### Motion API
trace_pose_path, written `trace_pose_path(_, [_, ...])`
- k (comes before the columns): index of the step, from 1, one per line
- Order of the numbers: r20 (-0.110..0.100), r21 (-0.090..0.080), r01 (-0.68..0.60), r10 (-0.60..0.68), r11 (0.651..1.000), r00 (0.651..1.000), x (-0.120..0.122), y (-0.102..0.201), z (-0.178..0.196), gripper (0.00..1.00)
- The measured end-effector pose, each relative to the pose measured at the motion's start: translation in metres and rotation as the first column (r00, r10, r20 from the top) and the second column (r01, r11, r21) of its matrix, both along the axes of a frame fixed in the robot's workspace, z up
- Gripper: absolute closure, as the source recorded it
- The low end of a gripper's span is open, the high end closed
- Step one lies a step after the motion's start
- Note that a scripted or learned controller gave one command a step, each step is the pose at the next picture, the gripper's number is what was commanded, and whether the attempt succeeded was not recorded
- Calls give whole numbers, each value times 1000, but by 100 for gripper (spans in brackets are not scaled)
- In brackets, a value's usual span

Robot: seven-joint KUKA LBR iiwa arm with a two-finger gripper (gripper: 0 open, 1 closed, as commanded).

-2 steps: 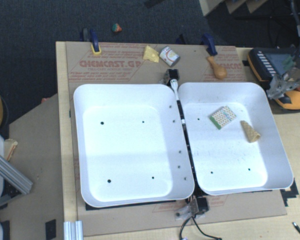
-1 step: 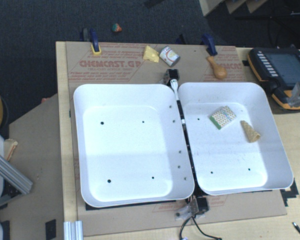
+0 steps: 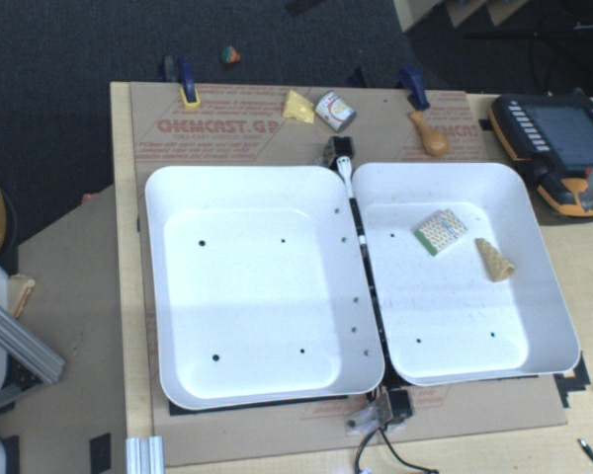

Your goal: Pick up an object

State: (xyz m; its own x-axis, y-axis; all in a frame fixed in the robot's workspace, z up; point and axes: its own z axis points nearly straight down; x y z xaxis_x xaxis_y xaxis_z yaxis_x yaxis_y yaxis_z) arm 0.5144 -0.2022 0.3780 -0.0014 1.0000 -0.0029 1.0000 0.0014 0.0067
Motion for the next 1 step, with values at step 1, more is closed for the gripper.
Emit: trace_pose_path(1, [-14,6,-2,2,1000,1000,37,23,-89,100])
